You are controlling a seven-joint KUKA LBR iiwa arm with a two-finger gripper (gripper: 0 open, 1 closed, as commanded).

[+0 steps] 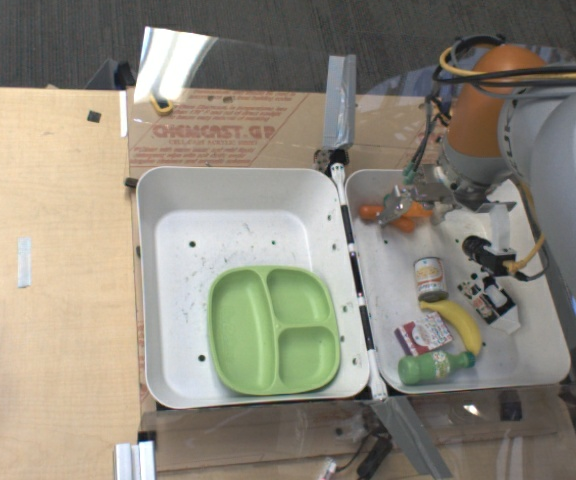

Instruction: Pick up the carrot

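We are looking down on a pale wooden bench (48,268) standing on a dark grey floor (268,8), with a brown cardboard sheet printed in red (228,123) lying behind two shallow white plastic bins. A strip of glare is shining off something glossy at the cardboard's far left corner.

The left white bin (163,268) is holding a light green plastic plate with three compartments (273,328), which is sitting towards the bin's near right corner; dark specks are scattered over the bare floor of this bin.

The right white bin (538,358) is crowded. The small orange carrot (388,214) is lying in its far left corner, close to the wall shared with the other bin. The grey metal two-finger gripper (405,204) is sitting right at the carrot, overlapping its right end, and we cannot tell how it is set or whether it has the carrot. Above it, the grey arm with the orange band (488,108) is reaching in from the right, trailing yellow and black cables.

Nearer to us, a small tin can with a pale label (430,278) is standing in the middle of the bin. A yellow banana (460,323), a red and white packet (423,338) and a green plastic bottle lying on its side (436,366) are clustering together at the near edge. A black and white object (488,290) is lying to the right of the can.
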